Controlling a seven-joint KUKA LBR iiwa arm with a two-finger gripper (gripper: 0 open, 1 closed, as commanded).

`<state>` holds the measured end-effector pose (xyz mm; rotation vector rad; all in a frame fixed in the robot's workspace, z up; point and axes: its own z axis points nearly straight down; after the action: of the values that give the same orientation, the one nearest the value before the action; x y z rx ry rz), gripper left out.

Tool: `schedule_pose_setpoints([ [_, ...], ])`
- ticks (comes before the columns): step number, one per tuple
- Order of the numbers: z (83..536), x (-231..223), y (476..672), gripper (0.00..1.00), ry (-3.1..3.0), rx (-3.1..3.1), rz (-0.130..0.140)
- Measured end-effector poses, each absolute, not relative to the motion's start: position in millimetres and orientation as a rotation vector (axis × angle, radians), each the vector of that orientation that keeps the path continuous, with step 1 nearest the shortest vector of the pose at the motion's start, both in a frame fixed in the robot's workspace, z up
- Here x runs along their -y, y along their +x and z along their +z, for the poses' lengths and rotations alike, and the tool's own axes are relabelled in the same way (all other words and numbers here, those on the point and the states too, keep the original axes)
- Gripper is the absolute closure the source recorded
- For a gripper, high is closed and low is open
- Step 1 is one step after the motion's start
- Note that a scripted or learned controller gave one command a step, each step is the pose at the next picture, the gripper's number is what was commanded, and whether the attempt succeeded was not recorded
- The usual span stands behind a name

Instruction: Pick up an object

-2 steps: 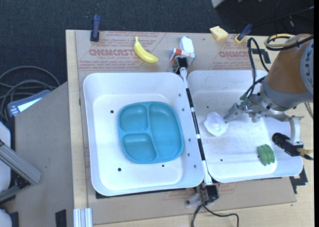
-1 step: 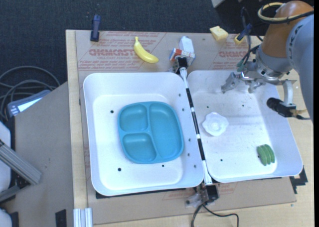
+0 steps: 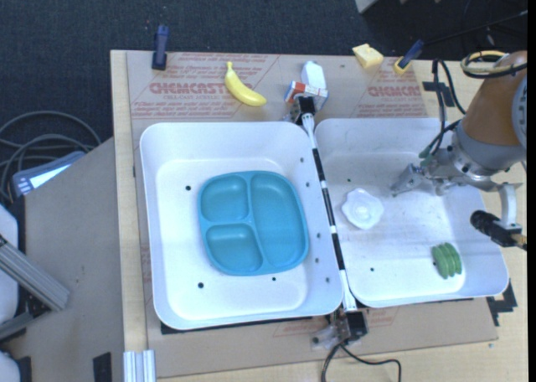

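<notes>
In the right bin [image 3: 394,281] a small white crumpled object [image 3: 362,209] lies near the left wall. A green ridged object [image 3: 447,260] rests near the bin's front right corner. My gripper [image 3: 421,187] hangs over the upper middle of this bin, to the right of and a little behind the white object, apart from it. Its two grey fingers [image 3: 403,183] are spread open with nothing between them. The grey arm with its orange band [image 3: 494,116] comes in from the right.
The left bin [image 3: 167,204] holds a blue divided plate [image 3: 252,222]. Behind the bins on the bench lie a yellow banana [image 3: 241,87], a small white and red item [image 3: 310,83], a yellow block [image 3: 367,55] and a blue clip [image 3: 160,45]. Cables run along the right side.
</notes>
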<state>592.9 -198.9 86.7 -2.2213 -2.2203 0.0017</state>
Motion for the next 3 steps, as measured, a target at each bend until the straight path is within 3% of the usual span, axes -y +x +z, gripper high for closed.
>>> schedule_pose_setpoints([
  [1, 177, 176, 635.9, 0.0, -2.222, 2.225, -0.002],
  [2, 182, 213, 618.5, 0.0, -2.222, 2.221, 0.001],
  [3, 117, 197, 666.7, 0.0, -2.222, 2.225, -0.001],
])
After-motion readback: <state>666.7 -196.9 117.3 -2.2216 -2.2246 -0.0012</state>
